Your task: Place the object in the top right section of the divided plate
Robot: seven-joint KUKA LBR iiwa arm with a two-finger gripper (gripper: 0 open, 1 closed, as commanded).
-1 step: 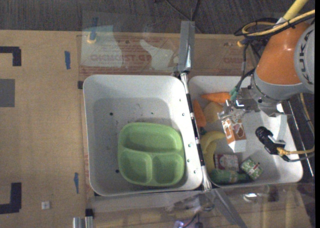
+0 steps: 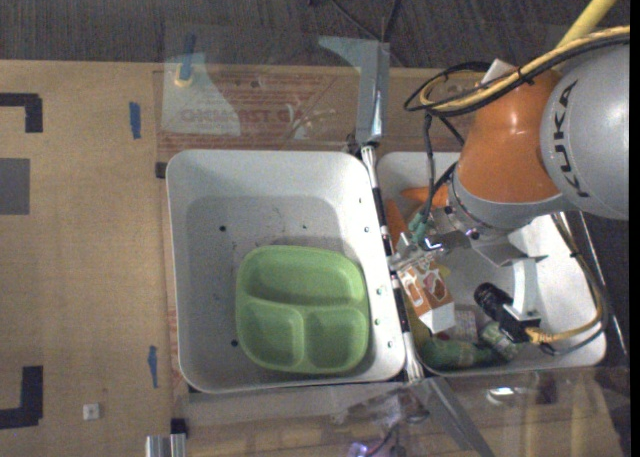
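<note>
Arm [image 2: 530, 145] over right bin [image 2: 575, 340], above clutter; jaws' state cannot be told. Green divided plate [image 2: 302, 308] sits in left bin [image 2: 195, 195].

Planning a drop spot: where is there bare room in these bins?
Left bin: bare floor behind and left of the green plate, whose three sections are bare too. Right bin: crowded beneath the arm, with items packed along the divider.

arm [image 2: 590, 135]: grey shell, black KUKA lettering | orange band [image 2: 510, 150] above wrist | yellow cable [image 2: 520, 70] looped alongside
</note>
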